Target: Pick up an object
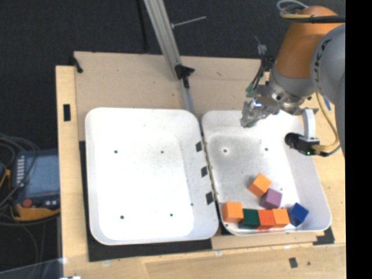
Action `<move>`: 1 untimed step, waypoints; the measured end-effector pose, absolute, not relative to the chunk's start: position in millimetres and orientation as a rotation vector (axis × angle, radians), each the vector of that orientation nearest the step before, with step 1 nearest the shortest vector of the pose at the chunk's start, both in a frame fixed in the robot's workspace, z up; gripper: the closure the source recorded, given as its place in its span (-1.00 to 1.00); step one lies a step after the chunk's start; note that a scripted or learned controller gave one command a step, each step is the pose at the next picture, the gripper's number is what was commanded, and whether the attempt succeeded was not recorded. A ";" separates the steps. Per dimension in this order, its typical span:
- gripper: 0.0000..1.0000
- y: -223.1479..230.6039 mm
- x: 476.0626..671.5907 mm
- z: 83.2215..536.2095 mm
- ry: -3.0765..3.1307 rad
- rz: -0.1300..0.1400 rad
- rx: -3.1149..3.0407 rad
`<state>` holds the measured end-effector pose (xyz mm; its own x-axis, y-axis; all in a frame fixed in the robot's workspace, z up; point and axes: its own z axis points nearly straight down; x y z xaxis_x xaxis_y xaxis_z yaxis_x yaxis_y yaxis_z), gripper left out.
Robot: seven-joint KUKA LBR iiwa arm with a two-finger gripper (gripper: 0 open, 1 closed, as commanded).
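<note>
The bench point(64, 156) was a pale wooden board carrying two shallow white bins side by side. The left bin point(142, 173) was a smooth rounded tray, speckled with faint dark flecks. The right bin point(232, 150) held a cluster of small blocks along its near edge. The arm point(308, 45), grey with a glossy orange band, reached in from the right and bent down over the far edge of the right bin. Its tool point(251, 118) hung low above that bin's far corner, well apart from the blocks; whether it was clenched or released could not be told. The blocks were matte cubes: an orange block point(260, 185) tilted, a purple block point(271, 199) beside it, a blue block point(298, 213), and a green block point(250, 218).
</note>
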<state>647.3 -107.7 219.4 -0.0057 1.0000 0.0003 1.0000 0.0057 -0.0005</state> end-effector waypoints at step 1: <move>1.00 -55.7 647.8 213.8 -2.227 0.000 -2.213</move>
<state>647.8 -55.7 213.8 -0.0067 1.0000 0.0013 1.0000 0.0067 -0.0014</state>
